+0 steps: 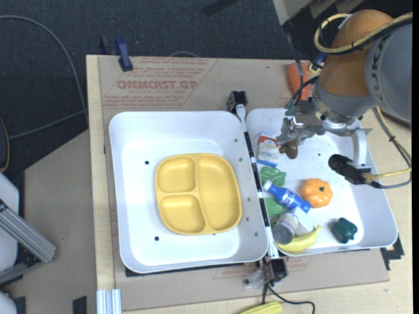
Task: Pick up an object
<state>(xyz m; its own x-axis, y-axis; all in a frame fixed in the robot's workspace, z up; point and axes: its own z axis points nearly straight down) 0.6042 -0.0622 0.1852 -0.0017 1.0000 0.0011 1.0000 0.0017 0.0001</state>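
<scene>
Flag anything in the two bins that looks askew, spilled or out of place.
Nothing spilled or damaged. The right bin holds a loose jumble along its left wall: a blue bottle lying on its side over a green item, a banana below. The yellow tray lies flat in the left bin.

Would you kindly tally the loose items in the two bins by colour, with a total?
Yellow: 2, the divided plate and the banana
Green: 2, the crumpled green piece and the dark green pepper
Orange: 1, the small pumpkin
Blue: 1, the bottle
White and red: 1, the packet
Grey: 1, the can
Total: 8
</scene>
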